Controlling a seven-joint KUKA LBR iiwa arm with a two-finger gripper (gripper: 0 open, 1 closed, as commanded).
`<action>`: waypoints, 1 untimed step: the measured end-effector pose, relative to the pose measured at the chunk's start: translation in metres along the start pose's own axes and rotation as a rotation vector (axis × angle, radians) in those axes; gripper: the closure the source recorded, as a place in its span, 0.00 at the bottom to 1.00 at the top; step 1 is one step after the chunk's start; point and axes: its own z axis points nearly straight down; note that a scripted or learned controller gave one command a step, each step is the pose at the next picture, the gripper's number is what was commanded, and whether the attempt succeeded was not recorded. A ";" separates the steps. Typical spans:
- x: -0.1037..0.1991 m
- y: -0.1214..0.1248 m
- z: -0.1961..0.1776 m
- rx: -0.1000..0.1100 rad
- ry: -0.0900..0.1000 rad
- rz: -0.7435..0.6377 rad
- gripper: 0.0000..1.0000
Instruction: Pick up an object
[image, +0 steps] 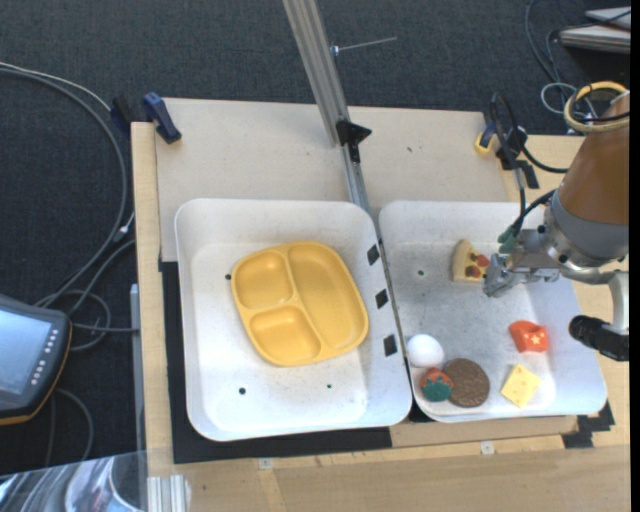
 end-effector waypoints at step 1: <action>-0.007 0.004 -0.047 0.002 0.000 0.001 1.00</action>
